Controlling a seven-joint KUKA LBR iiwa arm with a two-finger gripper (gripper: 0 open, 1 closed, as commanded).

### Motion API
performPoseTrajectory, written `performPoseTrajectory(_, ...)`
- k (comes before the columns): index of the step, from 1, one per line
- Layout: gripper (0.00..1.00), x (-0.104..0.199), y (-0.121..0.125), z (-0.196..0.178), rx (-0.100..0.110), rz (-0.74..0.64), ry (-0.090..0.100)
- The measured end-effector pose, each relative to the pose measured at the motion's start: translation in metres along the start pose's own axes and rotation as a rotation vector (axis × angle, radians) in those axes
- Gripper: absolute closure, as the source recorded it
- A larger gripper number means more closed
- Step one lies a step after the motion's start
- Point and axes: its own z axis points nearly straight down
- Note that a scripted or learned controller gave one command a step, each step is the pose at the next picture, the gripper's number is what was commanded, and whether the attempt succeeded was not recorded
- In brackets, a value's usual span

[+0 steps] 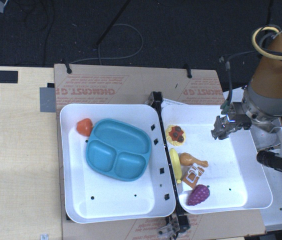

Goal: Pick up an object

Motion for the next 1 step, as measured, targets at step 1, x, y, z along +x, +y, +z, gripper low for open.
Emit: performPoseTrajectory(1, 1.0, 0.0553, -0.0007, 0.0015, 0.001, -0.001, 0.0)
